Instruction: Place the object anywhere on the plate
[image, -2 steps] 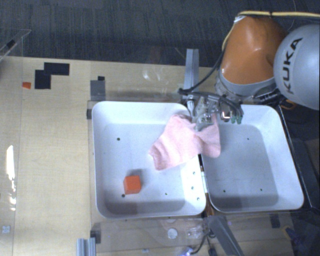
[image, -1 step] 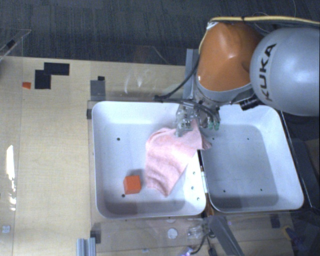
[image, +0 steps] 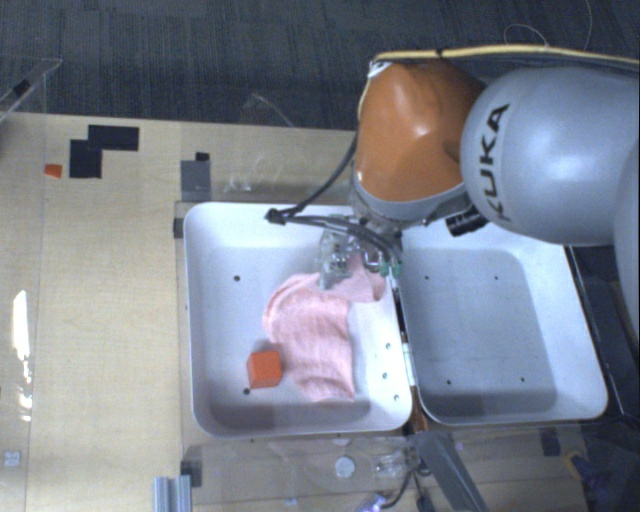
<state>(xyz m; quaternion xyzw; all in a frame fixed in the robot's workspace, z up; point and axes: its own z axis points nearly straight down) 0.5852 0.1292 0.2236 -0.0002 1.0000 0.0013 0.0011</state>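
A small orange-red block (image: 265, 369) lies in the left bin (image: 215, 300), near its front left. Just to its right spreads a pale pink, irregular flat shape (image: 308, 335), which I take for the plate; it touches or nearly touches the block. My gripper (image: 348, 264) hangs below the orange wrist band, over the pink shape's far right edge and well away from the block. Nothing shows between its fingertips from this angle.
A white flat piece (image: 375, 335) overlaps the pink shape's right side, against the wall between the bins. The right bin (image: 500, 330) lies beside it, partly under the arm. Black markers (image: 100, 148) sit on the bench at far left.
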